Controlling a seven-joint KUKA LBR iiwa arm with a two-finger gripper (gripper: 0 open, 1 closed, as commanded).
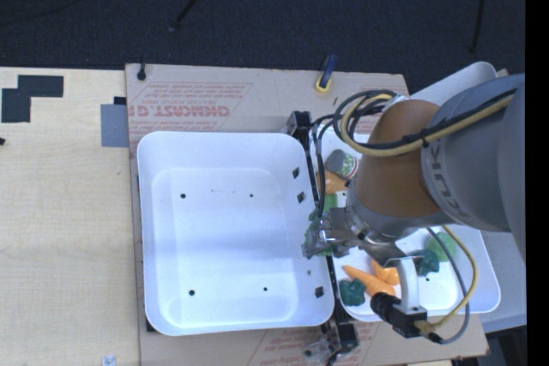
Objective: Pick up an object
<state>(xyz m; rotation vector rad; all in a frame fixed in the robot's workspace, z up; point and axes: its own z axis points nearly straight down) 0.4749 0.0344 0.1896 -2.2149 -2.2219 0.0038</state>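
The grey arm with its orange band looms nearest, covering much of the right bin. Its gripper sits low at the bin's left wall; whether it is clenched or released I cannot tell. The risk: descending this close to the wall, it could strike the rim or close on nothing. The orange carrot-shaped toy lies near the gripper, at its four o'clock, a green piece just beyond
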